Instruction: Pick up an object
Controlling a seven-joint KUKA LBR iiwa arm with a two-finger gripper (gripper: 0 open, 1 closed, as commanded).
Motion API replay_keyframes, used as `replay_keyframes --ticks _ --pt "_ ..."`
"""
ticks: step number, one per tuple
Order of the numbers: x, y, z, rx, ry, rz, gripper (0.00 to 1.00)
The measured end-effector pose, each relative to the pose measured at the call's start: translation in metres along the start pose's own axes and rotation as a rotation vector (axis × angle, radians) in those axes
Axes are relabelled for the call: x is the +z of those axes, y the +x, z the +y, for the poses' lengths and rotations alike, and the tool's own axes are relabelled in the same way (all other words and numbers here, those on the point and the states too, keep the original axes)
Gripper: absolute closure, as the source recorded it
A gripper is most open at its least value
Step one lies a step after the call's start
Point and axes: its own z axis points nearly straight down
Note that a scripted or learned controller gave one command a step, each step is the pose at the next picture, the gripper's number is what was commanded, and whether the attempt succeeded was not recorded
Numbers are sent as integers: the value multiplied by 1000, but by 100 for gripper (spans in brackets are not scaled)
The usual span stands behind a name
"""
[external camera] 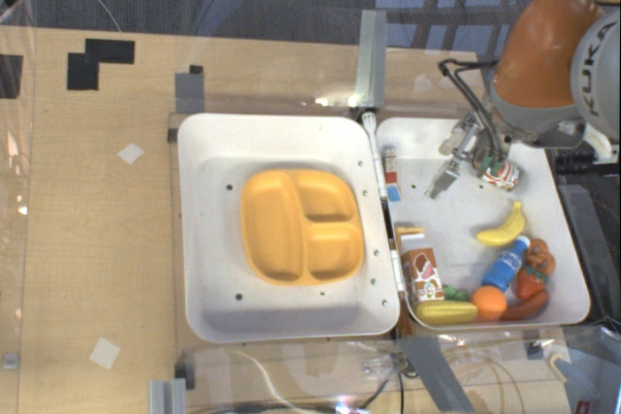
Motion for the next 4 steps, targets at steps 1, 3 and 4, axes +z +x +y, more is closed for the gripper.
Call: replay_keyframes --ticks 1,3,4 --pt "72 -55 -34 -19 5 9 0" --pt "44 -56 -74 -103 0 0 0" --pt "-107 -72 -74 7 -2 -15 0"
